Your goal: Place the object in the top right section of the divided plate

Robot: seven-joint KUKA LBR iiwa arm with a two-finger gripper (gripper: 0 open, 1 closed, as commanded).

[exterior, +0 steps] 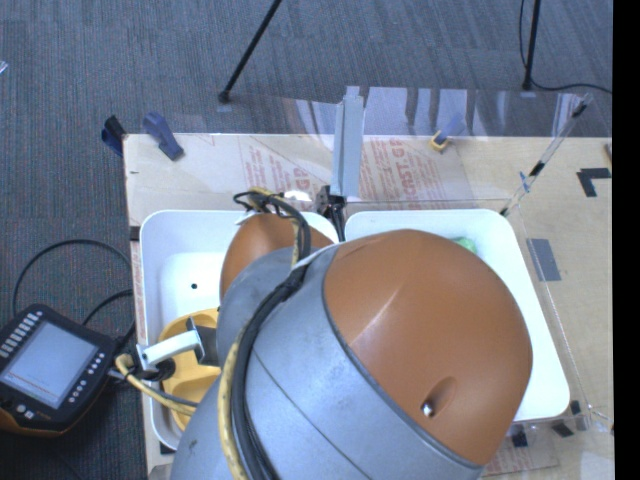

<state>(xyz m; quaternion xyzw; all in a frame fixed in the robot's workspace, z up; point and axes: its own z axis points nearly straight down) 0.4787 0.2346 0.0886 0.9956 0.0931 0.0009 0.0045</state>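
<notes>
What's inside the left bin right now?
In the left bin, bare white floor with a small dark spot shows at upper left, and something yellow lies lower down. The arm covers the rest, so the plate can't be confirmed.

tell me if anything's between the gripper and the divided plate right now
Cannot tell. The arm itself covers most of both bins, hiding what lies under it. A yellow shape peeks out at the left bin's lower left, and a green bit in the right bin.

The bench (420,168) bears two white bins (165,258) side by side.
</notes>
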